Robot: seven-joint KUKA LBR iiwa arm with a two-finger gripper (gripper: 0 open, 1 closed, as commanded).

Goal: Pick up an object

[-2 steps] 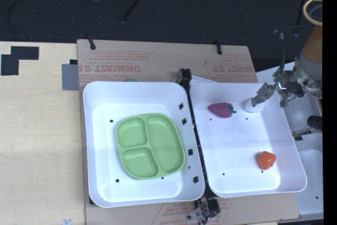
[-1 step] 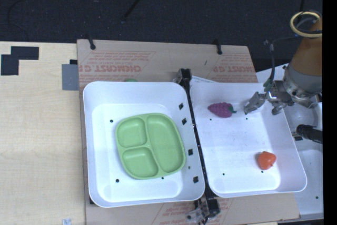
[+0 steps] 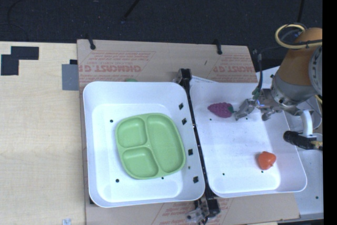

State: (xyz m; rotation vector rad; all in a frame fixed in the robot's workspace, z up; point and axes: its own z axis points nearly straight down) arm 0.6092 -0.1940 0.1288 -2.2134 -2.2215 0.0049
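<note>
The arm (image 3: pixel 299 72) is cut off at the view's right edge, so only its orange band and grey wrist show above the right bin (image 3: pixel 231 187). Its gripper (image 3: pixel 251 108) sits low near that bin's far edge, metal fingers spread a little with nothing between them. Just beside the fingertips, toward the bin's far left corner, lies a purple grape bunch toy (image 3: pixel 220 109), its long axis running left to right. A small red-orange toy (image 3: pixel 266 160), too small to identify, rests near the near right corner. The left bin (image 3: pixel 100 182) holds a green three-compartment tray (image 3: pixel 150 145).
</note>
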